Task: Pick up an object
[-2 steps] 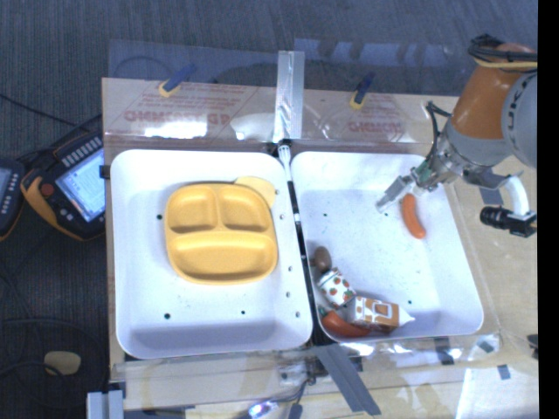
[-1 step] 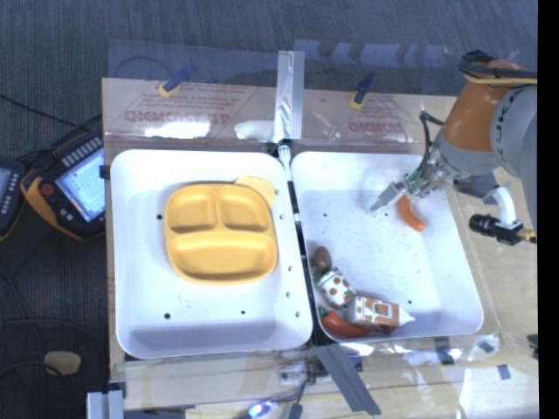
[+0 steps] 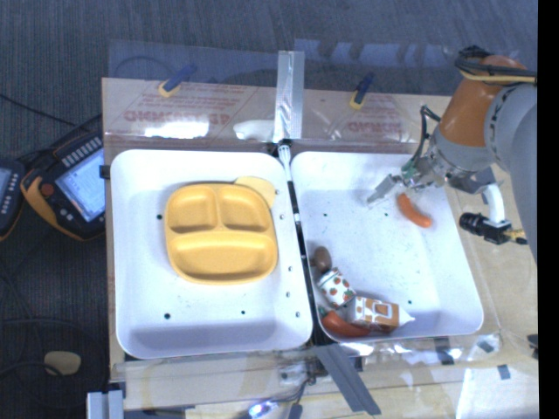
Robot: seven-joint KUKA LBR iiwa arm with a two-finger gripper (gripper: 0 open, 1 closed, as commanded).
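My gripper (image 3: 392, 194) hangs low over the upper right part of the right bin (image 3: 454, 273) and is open. One grey finger (image 3: 377, 194) points down and to the left. Just to the gripper's lower right, a small orange sausage-shaped object (image 3: 417, 210) lies on the bin floor, its upper end close to the other finger; nothing is between the fingers. At the bin's front left sit a brown round object (image 3: 321, 257), a small printed can (image 3: 334, 288), a brown and white carton (image 3: 376, 312) and a red object (image 3: 341, 326).
The left bin (image 3: 140, 312) holds a yellow divided tray (image 3: 221, 232), with a pale yellow piece (image 3: 255, 184) behind it. A ridge (image 3: 299, 234) separates the two bins. An orange handheld pendant (image 3: 65, 190) lies off the bench on the left.
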